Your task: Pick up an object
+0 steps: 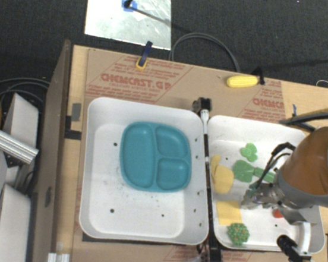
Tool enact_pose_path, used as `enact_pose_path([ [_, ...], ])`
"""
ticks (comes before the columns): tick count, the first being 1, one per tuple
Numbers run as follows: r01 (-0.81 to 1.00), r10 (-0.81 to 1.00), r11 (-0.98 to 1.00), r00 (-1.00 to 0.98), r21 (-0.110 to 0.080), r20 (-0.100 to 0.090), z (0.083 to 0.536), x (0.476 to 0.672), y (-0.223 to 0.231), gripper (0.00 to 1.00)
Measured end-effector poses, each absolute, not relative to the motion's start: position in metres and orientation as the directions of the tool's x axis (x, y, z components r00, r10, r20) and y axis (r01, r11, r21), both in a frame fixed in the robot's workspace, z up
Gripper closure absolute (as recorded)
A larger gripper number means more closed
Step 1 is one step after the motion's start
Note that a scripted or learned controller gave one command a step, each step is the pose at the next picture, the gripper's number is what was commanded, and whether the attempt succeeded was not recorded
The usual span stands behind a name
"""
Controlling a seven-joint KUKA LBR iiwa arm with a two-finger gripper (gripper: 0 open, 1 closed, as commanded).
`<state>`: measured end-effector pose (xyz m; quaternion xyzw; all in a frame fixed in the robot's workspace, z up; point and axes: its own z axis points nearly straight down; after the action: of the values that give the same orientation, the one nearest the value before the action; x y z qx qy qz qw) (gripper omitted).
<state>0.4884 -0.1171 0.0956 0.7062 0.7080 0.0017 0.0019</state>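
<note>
Dark carpeted floor all round, with a brown cardboard-topped bench [159,79] seen from above at a slant. On it, two shallow white bins side by side: left bin [91,208] holding a teal divided plate [156,157]; right bin [230,130] holding small toy foods. Grey arm with orange band [315,162] reaching in from the right, gripper [255,198] low over the right bin's middle, among the pieces. Cannot tell whether the gripper is apart or together; nothing seen held. Near it: green leafy pieces [245,162] just above, a yellow rounded piece [223,178] to its left, a flat yellow slice [228,213] below, a green bumpy ball [237,232] lower still. Likely risk: pieces crowded close, so closing may nudge one aside or catch two; the flat slice may slip away.
</note>
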Motion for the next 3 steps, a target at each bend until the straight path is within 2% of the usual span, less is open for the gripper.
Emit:
enact_pose_path([
  [1, 1.000, 1.000, 0.004, -0.004, 0.016, -0.008, 0.203, 0.558, -0.175, 1.00],
  [2, 1.000, 1.000, 0.004, -0.004, 0.002, -0.001, 0.196, 0.554, -0.171, 0.00],
  [3, 1.000, 1.000, -0.002, 0.002, -0.002, -0.001, 0.079, 0.538, -0.208, 0.00],
])
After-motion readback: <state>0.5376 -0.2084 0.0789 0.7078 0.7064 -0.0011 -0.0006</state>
